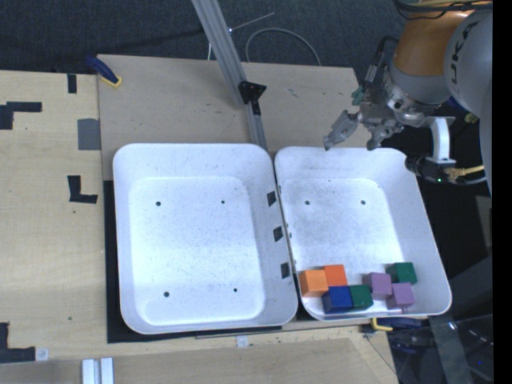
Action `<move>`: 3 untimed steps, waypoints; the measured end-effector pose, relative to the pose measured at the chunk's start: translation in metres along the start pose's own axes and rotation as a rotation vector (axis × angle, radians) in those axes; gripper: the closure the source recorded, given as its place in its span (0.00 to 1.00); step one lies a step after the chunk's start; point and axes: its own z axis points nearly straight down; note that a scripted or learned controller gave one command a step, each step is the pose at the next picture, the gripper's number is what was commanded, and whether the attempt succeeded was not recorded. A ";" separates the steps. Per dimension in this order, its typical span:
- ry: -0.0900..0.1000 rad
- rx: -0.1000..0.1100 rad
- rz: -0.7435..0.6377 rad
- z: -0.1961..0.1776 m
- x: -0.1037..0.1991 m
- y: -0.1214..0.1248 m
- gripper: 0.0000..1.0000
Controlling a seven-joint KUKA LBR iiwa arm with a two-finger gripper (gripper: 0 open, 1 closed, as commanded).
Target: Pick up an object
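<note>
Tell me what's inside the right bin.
In the right bin, blocks cluster at its near edge: two orange, one blue, two green, two purple. Anything beneath them is hidden.

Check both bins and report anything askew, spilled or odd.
Nothing is spilled or damaged. The one oddity: every block is crowded against the near wall of the right bin, some touching, while the gripper sits above that bin's far rim. The left bin lies square beside it.

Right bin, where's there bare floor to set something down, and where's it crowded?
The right bin is bare from its far wall, under the gripper, down to mid-floor. Its near edge is crowded: orange blocks, blue block, green blocks, purple blocks.
</note>
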 end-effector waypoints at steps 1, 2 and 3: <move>0.002 -0.011 -0.002 -0.266 0.080 -0.086 0.00; -0.001 -0.003 0.000 -0.271 0.079 -0.085 1.00; -0.001 -0.001 0.000 -0.270 0.079 -0.085 0.00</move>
